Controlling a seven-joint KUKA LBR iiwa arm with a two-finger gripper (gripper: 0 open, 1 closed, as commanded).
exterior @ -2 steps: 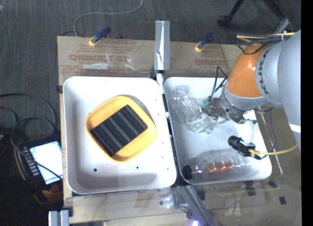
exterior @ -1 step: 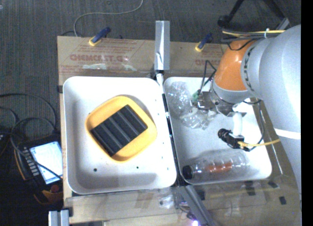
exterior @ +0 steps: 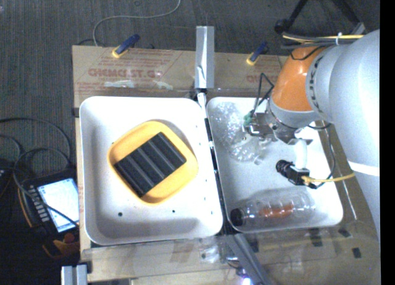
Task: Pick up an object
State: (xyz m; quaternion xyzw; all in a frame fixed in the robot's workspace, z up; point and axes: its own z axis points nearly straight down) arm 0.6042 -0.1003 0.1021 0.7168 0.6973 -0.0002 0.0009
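A yellow block with a black ribbed top (exterior: 153, 160) lies tilted in the middle of the left bin (exterior: 99, 117). In the right bin (exterior: 330, 206), a clear plastic bottle with a black cap (exterior: 274, 208) lies on its side along the near wall. A crumpled clear plastic piece (exterior: 231, 131) sits at the bin's far left. My gripper (exterior: 256, 134) is low over the right bin, at the right edge of the crumpled plastic, under the orange band (exterior: 293, 89). Its tips are lost against the clear plastic.
A black connector on a yellow cable (exterior: 290, 170) hangs by the wrist over the right bin's middle. A metal post (exterior: 204, 55) stands behind the divide between the bins. Blue clamps (exterior: 126, 45) hold cardboard at the back. A tablet (exterior: 54, 202) lies on the floor at left.
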